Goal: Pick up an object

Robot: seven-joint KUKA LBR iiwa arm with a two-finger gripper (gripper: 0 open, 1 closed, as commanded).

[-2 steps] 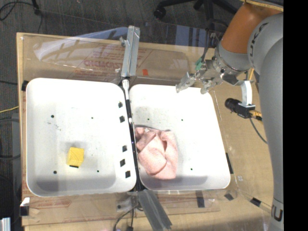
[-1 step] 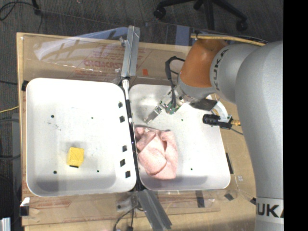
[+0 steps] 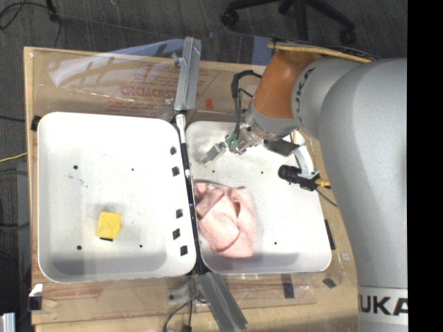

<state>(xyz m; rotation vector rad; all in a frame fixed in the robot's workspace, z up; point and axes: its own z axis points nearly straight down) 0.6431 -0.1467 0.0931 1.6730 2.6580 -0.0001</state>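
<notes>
Cloth (image 3: 225, 220), pink and crumpled, lies in the right bin (image 3: 304, 234), against its left wall toward the near edge; a yellow block (image 3: 109, 225) sits in the left bin (image 3: 104, 151), near its front-left corner. Gripper (image 3: 214, 152) hangs over the right bin's far-left corner, well apart from the cloth, nothing between its fingers; can't tell how wide they stand.

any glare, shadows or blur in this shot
Camera view: glare streaks the clear plastic sheet behind the bins; soft shadow pools along the left bin near wall; the arm looms large and soft; the yellow block and pink cloth look reasonably sharp.
</notes>
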